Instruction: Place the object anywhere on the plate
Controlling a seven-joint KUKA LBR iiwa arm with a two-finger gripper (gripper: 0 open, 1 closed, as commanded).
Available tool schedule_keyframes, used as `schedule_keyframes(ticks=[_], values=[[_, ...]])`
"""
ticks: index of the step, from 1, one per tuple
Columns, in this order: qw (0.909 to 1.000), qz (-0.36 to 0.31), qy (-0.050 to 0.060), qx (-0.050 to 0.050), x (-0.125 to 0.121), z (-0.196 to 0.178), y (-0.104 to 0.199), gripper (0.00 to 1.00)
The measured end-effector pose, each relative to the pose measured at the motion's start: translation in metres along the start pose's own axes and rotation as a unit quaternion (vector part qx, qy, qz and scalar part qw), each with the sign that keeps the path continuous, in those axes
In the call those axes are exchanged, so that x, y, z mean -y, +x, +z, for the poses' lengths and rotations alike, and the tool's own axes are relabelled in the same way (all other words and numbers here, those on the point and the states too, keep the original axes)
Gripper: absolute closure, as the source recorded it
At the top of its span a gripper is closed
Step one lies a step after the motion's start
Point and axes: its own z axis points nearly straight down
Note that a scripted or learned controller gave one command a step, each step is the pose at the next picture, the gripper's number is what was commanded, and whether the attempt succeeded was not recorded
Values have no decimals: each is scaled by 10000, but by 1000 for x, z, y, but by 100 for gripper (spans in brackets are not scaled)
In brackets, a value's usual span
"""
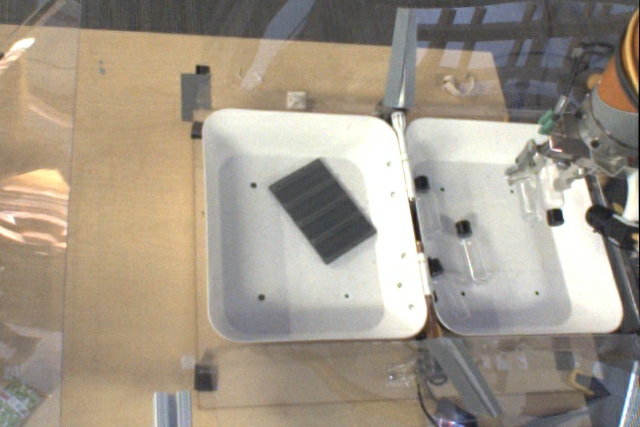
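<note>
Gripper [541, 183] hangs right of vial [471, 251], fingers apart, holding nothing. Risk: clear vial rolls or slips when pinched, never reaching dark plate [322, 210] far left of vial.

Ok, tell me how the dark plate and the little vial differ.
The plate is dark grey, flat, ribbed and rectangular; the vial is clear and slim with a black cap. The plate lies in the left bin, turned askew; the vial lies on its side in the right bin. The plate is much larger. Both rest untouched on bin floors.
</note>
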Motion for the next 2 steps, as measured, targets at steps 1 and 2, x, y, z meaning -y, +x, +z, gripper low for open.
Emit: schedule_keyframes(ticks=[1, 2], values=[[9979, 653, 11, 8, -44, -57, -6, 100], [9999, 103, 11, 9, -82, -86, 4, 100]])
